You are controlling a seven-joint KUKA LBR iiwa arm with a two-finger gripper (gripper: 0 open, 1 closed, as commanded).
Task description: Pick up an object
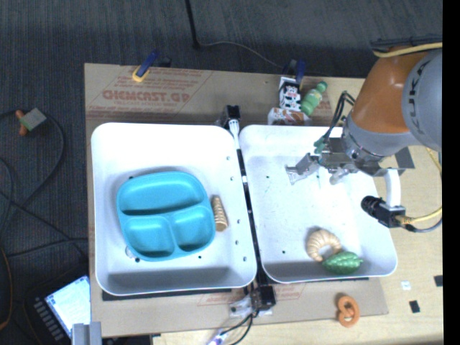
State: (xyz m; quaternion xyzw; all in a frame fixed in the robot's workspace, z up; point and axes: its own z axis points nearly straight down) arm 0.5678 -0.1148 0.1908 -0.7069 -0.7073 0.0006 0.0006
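Grey and orange, the arm hangs over the right bin (374, 192), and we see its tool (316, 169) with fingers spread, gripping nothing. Well below it, toward the bin's near edge, a tan croissant (323, 241) touches a green leafy toy (342, 262). Far left, a blue divided tray (165, 213) lies beside a small brown piece (218, 213).

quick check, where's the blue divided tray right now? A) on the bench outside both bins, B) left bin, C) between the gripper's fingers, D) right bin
B. The blue divided tray lies flat in the left bin, with a small tan piece beside it; the gripper hovers over the right bin, well apart from the tray.
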